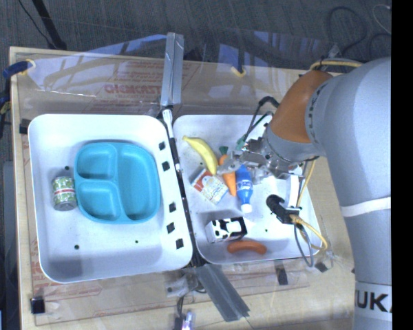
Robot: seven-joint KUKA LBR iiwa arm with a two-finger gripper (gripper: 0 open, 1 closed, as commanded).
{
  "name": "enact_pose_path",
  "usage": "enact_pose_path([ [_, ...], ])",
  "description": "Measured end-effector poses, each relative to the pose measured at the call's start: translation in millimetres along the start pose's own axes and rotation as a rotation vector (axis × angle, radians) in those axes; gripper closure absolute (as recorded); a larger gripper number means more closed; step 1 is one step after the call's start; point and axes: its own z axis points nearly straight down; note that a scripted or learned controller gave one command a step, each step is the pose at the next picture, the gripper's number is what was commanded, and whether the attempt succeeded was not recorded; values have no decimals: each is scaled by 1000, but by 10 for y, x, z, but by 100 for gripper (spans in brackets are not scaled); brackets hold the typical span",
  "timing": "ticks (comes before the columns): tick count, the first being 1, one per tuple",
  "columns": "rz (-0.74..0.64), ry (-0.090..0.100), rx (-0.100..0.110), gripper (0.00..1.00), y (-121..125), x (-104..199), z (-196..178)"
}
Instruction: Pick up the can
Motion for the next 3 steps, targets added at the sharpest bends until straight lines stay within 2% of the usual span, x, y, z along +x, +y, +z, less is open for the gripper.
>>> enact_pose_path([
  [1,-4,0,2,100,-2,6,-93],
  [2,34,1,0,100,135,336,-908],
  [3,-165,-1,-2,100,580,598,-1007],
])
